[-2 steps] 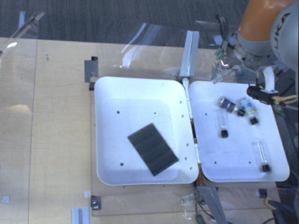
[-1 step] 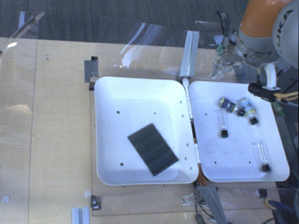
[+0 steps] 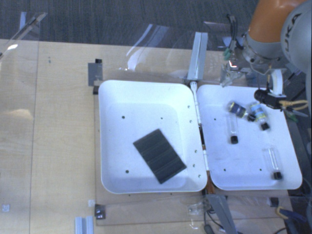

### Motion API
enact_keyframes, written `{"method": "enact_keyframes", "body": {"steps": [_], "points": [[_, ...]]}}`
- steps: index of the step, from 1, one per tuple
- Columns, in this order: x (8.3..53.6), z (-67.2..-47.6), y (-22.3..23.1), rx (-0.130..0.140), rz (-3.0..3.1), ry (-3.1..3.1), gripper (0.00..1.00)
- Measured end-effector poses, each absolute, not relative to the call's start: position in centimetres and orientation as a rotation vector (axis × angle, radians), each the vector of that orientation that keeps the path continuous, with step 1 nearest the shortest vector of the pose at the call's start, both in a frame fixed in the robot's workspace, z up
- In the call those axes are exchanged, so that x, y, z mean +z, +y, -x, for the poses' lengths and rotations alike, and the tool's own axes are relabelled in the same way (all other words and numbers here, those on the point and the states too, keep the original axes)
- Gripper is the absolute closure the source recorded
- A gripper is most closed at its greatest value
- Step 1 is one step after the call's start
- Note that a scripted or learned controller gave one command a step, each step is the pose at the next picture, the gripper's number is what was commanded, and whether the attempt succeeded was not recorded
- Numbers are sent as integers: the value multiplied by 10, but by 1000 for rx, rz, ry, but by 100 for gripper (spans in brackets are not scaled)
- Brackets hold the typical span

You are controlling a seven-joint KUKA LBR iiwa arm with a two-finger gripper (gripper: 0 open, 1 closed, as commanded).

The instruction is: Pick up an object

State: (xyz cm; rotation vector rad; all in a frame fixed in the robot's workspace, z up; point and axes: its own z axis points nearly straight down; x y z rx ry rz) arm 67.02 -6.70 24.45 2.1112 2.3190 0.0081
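Left bin (image 3: 112, 145): dark ribbed slab (image 3: 159, 156) lying flat near centre. Right bin (image 3: 292, 179): clear tubes (image 3: 232, 129) with black caps and a small cluster (image 3: 249, 112) of bits toward the far edge. Gripper (image 3: 233, 65) hovering above the right bin's far rim, holding nothing visible. Risks, probably: tubes rolling off a pinch, the cluster yielding two bits at once, a descent clipping the rim.

Single fixed overhead camera, slanted down, both bins (image 3: 146, 94) framed, arm (image 3: 278, 13) entering right
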Motion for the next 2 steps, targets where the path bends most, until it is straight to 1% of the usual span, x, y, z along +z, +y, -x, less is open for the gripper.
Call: {"method": "enact_keyframes", "body": {"steps": [1, 2], "points": [[165, -658, -139, 3, -1993, 2424, 100], [165, -659, -138, 4, -1993, 2424, 0]]}}
